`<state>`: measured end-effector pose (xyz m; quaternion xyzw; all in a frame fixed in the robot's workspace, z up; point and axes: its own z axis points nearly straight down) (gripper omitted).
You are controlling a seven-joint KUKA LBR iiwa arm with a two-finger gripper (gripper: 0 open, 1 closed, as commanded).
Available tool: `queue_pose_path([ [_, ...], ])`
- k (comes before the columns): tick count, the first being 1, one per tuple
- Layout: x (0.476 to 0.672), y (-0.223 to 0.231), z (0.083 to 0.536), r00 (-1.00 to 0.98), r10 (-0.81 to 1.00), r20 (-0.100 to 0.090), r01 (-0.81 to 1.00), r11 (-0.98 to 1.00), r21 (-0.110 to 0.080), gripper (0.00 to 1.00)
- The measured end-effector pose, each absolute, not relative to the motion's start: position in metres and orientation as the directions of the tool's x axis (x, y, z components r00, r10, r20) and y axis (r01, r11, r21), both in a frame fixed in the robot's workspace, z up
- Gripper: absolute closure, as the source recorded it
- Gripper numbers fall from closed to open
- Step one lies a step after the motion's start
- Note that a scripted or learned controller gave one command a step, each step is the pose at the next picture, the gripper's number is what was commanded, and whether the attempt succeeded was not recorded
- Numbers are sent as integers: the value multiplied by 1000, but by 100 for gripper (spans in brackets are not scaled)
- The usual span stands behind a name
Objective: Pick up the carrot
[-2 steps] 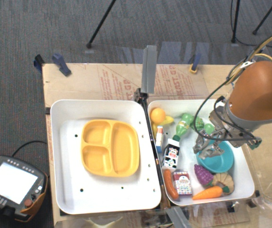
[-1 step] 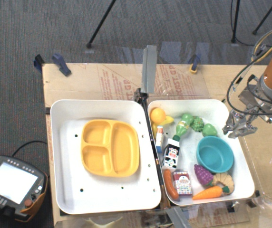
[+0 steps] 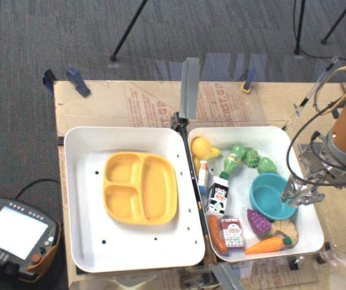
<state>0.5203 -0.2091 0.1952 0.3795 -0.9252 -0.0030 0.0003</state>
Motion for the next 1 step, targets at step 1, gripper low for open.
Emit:
queue_pose_path([
  [1,523,-204,216,-405,-914,-5,-915,405,1,100],
])
